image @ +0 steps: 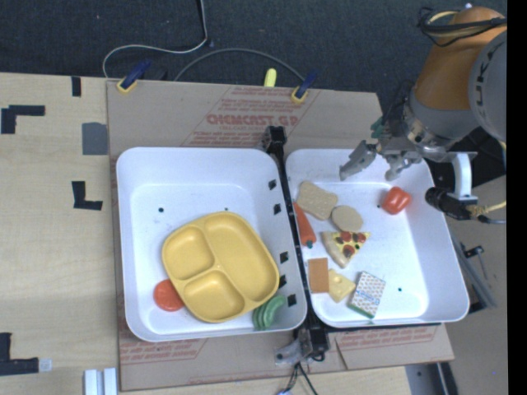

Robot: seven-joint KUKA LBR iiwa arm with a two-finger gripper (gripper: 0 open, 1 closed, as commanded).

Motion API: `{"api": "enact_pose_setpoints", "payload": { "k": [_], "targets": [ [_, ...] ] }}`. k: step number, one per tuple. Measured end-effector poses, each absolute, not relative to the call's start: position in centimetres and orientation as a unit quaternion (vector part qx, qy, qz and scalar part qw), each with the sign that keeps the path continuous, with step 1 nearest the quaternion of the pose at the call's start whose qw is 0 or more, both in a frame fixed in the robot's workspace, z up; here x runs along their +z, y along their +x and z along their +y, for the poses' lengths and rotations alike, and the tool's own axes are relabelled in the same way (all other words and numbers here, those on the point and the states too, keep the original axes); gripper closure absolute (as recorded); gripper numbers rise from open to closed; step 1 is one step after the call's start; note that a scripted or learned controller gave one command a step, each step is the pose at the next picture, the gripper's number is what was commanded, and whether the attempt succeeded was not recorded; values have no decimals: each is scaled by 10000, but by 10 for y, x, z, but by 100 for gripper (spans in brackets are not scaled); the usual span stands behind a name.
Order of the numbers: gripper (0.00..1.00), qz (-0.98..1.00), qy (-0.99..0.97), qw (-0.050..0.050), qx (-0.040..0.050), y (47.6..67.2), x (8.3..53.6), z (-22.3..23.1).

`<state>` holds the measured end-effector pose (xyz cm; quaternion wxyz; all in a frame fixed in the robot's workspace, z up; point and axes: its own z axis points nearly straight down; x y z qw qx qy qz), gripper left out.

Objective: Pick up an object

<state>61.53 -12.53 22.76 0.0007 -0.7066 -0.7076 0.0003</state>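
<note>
Bench (49, 245) carries two white bins side by side on a cardboard sheet (239, 113). Arm (457, 64) comes in from the right, orange band above the wrist, hanging over the far edge of the right bin (436, 290).

Left bin (140, 179) holds a yellow three-compartment tray (218, 266), tilted, sitting toward the near side. An orange-red round piece (167, 295) peeks out at the tray's near-left edge; a green curved piece (270, 311) lies at the near-right corner, touching the tray.

Right bin holds a loose cluster of toy food: tan bread slice (316, 198), round tan cookie (347, 218) just right of it, carrot (305, 227) along the left wall, pizza slice (344, 245) near the cookie, orange slab (318, 275), yellow cheese wedge (340, 285) beside it, speckled green-edged block (366, 293) nearest. Red tomato-like piece (396, 200) sits apart on the right side.

Gripper (377, 163) hovers over the far part of the right bin, fingers spread apart, nothing between them. The red piece lies just near-right of it, not touching.
</note>
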Motion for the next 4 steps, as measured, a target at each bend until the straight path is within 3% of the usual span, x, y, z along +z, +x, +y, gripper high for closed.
{"api": "enact_pose_setpoints", "payload": {
  "k": [1,2,3,4],
  "targets": [
    [0,-7044,-7098,16,36,601,141,-230],
    [0,-7071,-7071,-1,3,634,109,-220],
    [0,-7078,-7064,-44,-35,574,90,-133],
    [0,-7055,-7087,-65,-52,513,90,-151]
  ]
}}
